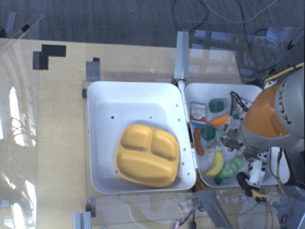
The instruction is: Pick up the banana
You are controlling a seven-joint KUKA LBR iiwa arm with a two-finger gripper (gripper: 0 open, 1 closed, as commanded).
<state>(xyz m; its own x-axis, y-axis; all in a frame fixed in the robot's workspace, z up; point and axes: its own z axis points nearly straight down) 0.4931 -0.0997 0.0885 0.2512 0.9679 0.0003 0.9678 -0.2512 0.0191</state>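
While the gripper (230,138) hangs over the right bin (208,92), its grip state cannot be told. The banana (215,164) lies just below-left of it, untouched

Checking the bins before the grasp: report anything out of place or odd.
Nothing stands out. The yellow divided tray lies upside down in the left bin; the banana lies intact among toy foods in the right bin.

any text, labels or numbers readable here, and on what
"KU", dark letters cut off at the frame edge, on the grey arm above its orange band.
The small red and white carton in the right bin carries print, too small and blurred to read.
Nothing else legible.
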